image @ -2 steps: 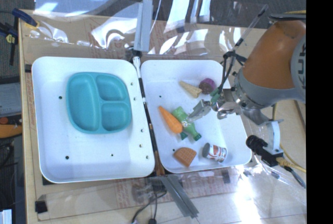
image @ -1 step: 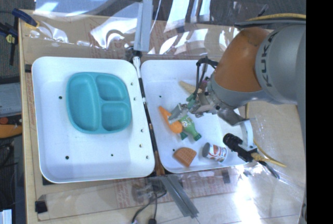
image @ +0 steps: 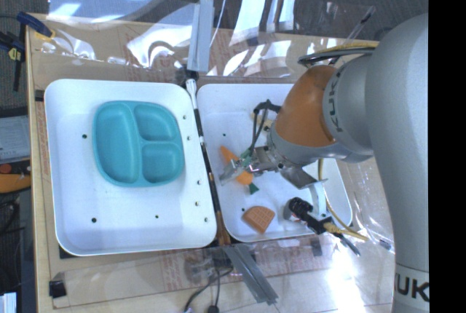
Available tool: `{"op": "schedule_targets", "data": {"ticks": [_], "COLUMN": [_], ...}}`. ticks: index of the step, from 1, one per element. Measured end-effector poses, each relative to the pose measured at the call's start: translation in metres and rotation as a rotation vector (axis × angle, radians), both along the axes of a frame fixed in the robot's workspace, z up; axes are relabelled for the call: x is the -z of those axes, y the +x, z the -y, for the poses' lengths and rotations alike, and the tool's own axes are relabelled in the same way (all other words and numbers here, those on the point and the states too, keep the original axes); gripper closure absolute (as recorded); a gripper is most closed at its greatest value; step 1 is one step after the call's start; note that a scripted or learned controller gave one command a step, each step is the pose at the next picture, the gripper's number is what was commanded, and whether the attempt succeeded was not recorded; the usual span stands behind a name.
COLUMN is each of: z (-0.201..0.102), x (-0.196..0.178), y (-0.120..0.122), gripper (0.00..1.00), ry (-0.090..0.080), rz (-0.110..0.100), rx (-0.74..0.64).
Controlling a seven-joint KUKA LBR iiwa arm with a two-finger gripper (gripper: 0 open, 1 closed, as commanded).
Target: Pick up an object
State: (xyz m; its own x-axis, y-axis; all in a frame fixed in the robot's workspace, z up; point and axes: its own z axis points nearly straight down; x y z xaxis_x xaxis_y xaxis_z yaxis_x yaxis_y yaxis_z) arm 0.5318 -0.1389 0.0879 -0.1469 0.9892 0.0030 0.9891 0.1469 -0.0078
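My gripper [image: 239,172] reaches low into the right bin [image: 234,109], near its left wall. A small orange piece [image: 228,154] lies just above and left of it. Another orange bit [image: 246,177] sits right against the gripper tip, and I cannot tell whether it is held. A small dark green piece [image: 253,188] lies just below that. A tan, toast-like wedge [image: 258,217] rests near the bin's front wall, apart from the gripper. The arm's orange band and grey body cover the right half of this bin.
The left bin [image: 65,180] holds a teal divided plate [image: 138,142] in its middle. The wall between the two bins [image: 204,166] runs close to the gripper's left. Clear plastic sheeting [image: 145,42] stands behind both bins.
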Motion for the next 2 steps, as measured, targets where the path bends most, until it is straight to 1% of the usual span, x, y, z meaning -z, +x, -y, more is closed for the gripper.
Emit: {"op": "schedule_targets", "data": {"ticks": [1,2], "z": [0.001,-0.059], "x": [-0.007,-0.155], "y": [0.000,0.049], "gripper": [1.00,1.00], "ry": [0.000,-0.001], "rz": [-0.006,0.004], "rx": [-0.004,-0.109]}}
